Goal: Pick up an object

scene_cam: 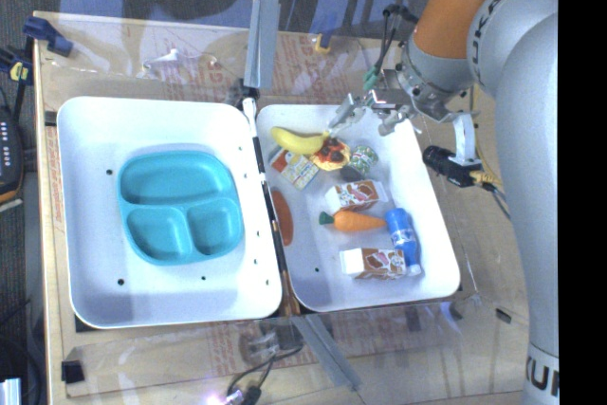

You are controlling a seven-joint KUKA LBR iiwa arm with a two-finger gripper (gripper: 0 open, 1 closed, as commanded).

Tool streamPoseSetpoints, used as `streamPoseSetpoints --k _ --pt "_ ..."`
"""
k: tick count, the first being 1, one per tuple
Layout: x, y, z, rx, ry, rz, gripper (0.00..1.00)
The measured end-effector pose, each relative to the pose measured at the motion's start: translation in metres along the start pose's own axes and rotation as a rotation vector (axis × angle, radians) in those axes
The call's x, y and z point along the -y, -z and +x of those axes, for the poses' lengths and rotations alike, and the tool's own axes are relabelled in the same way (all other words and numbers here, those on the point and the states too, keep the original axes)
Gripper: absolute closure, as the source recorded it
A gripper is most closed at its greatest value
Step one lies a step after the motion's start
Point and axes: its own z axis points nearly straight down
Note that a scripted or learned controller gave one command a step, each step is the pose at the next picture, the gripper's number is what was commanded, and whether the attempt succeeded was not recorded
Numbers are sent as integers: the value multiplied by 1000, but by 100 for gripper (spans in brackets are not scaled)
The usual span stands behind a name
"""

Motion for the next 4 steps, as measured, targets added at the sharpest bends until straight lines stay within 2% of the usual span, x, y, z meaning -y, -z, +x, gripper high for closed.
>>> streamPoseSetpoints --k 1,2,3,4 --pt "85 -25 -22 1 -127 0 0" --pt "110 -118 -9 4 -102 -17 0" --pt "107 -103 -9 8 -94 -26 100" --pt "130 20 51 1 -78 -4 100"
